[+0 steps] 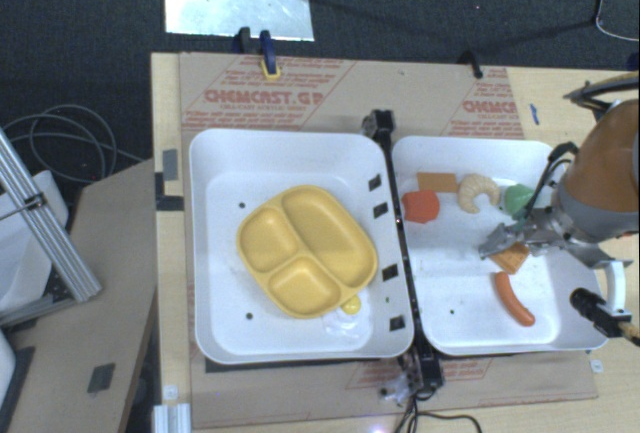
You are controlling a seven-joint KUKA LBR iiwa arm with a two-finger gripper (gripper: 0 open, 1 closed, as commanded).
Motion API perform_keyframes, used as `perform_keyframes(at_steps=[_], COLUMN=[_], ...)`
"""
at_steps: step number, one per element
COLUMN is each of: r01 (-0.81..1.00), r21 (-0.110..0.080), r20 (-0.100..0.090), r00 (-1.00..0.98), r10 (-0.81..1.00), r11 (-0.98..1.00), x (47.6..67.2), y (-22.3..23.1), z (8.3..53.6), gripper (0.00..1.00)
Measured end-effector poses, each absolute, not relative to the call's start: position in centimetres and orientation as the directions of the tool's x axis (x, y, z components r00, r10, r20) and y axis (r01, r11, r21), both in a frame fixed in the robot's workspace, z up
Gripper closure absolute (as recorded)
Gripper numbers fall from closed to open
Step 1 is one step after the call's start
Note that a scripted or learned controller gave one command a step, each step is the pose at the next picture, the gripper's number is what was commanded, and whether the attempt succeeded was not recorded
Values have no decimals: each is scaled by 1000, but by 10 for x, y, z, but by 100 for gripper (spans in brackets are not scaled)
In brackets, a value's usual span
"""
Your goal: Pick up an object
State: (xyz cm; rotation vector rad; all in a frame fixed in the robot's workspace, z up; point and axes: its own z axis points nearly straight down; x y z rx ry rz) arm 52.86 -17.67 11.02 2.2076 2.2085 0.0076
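The arm (600,176) comes in from the right and hangs low over the right bin (450,326). Its pincer (510,243) is down near the middle of the right bin, on that bin's right half. I cannot tell if the pincer is open or closed, because its metal tip is small and blurry.

An orange wedge (511,259) lies in the right bin, right under the tip of the pincer. The wedge looks like it touches the tip, but I cannot tell if the pincer grips it. A sausage (514,300) lies just below the wedge, nearer the front wall of the right bin, apart from the pincer. A green toy (517,198) sits just above the pincer, partly hidden by the arm. A pale curved toy (477,190) lies beside the green toy, on its left. A tan block (436,183) sits further left, near the back wall of the right bin. A red toy (421,207) sits just below the tan block, close to the right bin's left wall.

The left bin (215,221) sits on the surface (330,86) right beside the right bin, touching it. A yellow plate (306,250) with three parts lies in the middle of the left bin, well apart from the pincer.
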Motion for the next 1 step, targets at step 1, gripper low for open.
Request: perform_keyframes(at_steps=[1], r01=[1000], r21=[-2], r20=[0], r00=[2], r10=[1000], r11=[-2], x=[497], y=[-193], z=[83], gripper=[0])
